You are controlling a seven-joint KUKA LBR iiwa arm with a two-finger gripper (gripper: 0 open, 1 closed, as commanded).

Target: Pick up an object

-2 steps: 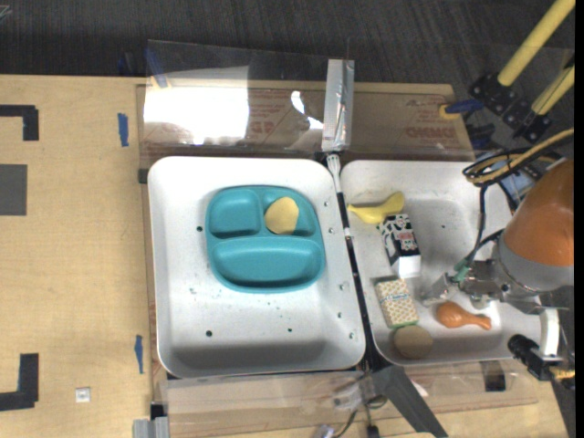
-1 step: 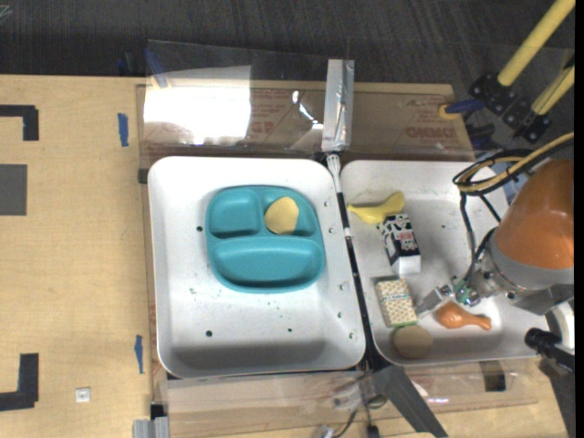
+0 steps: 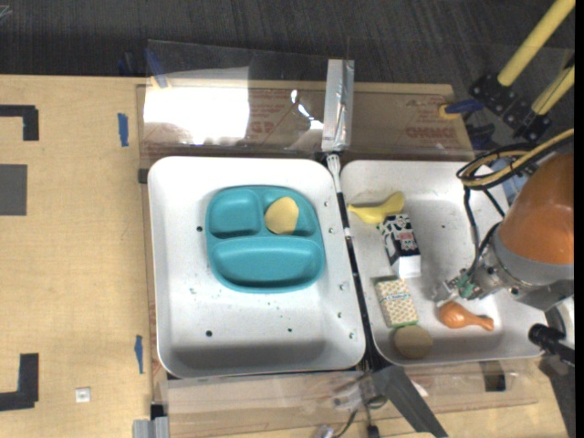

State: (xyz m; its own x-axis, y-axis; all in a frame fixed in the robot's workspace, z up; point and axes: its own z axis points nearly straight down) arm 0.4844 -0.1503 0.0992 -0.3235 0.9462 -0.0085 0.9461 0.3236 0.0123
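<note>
Approach step; gripper (image 3: 464, 288) low in right bin (image 3: 438, 185), jaw state cannot tell; orange toy (image 3: 464, 317) lies just below jaws, ungrasped; next: centre over it, descend, close.

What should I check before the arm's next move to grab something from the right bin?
1. Hand low over the right bin, close to the orange toy: ok.
2. Toy held: cannot tell; it seems to lie on the bin floor.
3. Finger state: cannot tell.
4. Room around toy: ok; carton and brown ball lie apart to its left.
5. Banana and cow box away from the hand: ok.
6. Left bin's teal tray with yellow ball, out of the path: ok.
</note>
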